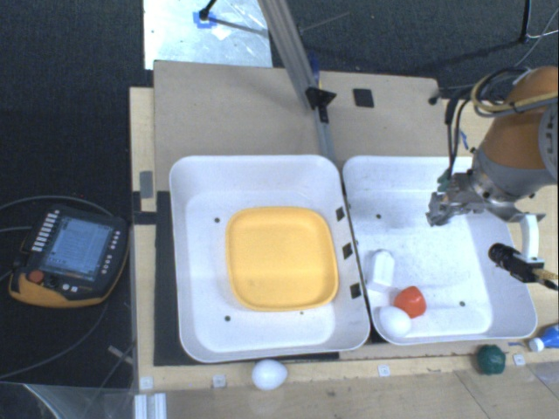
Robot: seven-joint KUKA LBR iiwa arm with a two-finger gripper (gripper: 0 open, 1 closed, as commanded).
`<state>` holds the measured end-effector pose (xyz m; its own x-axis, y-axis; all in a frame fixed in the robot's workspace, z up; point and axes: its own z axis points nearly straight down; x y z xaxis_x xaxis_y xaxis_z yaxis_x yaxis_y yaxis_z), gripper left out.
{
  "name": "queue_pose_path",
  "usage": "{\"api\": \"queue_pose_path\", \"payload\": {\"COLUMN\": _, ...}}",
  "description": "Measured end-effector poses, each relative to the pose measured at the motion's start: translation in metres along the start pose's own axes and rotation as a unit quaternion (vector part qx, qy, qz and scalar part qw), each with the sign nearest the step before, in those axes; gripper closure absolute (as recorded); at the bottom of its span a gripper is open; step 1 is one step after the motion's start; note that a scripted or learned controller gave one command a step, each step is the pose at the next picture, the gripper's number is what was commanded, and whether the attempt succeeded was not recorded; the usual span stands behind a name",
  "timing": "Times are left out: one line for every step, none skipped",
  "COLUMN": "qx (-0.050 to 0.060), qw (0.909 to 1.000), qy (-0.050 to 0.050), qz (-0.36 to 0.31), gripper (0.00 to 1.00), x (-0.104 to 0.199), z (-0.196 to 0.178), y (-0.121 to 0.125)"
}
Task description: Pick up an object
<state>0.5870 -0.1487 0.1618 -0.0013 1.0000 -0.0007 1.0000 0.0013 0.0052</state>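
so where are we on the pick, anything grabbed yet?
Nothing looks picked yet. The gripper sits over the upper part of the right bin, apart from the objects. The red object, white egg-shaped object and white cylinder lie clustered in that bin's lower left corner. The yellow plate sits in the left bin. Left: approach, grasp, lift.

Red obj (410,301), white egg (395,322), white cup-like thing (maybe) (381,268), clustered in right bin's near-left corner.
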Motion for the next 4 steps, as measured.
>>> {"api": "queue_pose_path", "payload": {"qx": 0.0, "qw": 1.0, "qy": 0.0, "qz": 0.0, "gripper": 1.0, "x": -0.002, "z": -0.051, "y": 0.011}}
{"api": "queue_pose_path", "payload": {"qx": 0.001, "qw": 1.0, "qy": 0.0, "qz": 0.0, "gripper": 1.0, "x": -0.002, "z": -0.075, "y": 0.012}}
{"api": "queue_pose_path", "payload": {"qx": 0.002, "qw": 1.0, "qy": 0.001, "qz": -0.002, "gripper": 1.0, "x": 0.048, "z": -0.072, "y": -0.001}}
{"api": "queue_pose_path", "payload": {"qx": 0.002, "qw": 1.0, "qy": 0.001, "qz": -0.002, "gripper": 1.0, "x": 0.098, "z": -0.062, "y": 0.001}}
